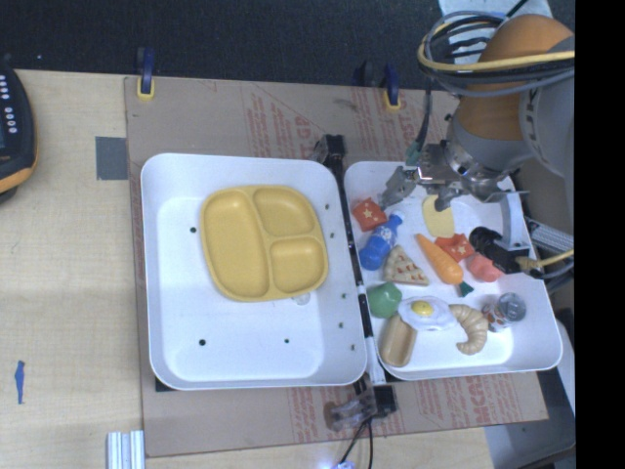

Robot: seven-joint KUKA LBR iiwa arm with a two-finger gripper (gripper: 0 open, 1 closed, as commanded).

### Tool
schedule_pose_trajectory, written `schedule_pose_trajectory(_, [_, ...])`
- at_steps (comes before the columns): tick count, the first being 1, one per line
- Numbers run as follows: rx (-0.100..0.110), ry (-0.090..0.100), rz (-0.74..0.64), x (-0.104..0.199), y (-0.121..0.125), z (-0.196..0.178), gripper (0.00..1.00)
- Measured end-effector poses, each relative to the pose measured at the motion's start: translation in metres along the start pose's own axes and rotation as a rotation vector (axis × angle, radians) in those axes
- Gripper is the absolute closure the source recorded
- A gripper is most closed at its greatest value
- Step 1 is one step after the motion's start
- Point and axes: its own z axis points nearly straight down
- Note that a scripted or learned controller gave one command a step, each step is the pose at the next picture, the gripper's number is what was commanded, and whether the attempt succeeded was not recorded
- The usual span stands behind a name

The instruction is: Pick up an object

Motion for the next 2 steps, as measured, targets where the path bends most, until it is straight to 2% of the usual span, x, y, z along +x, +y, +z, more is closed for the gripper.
schedule_pose_trajectory(1, [0.016,-0.001,0.006,-0.029,0.028,0.077,0.00])
schedule_pose_trajectory(2, [0.019,-0.001,0.013,-0.101,-0.019,0.087,0.00])
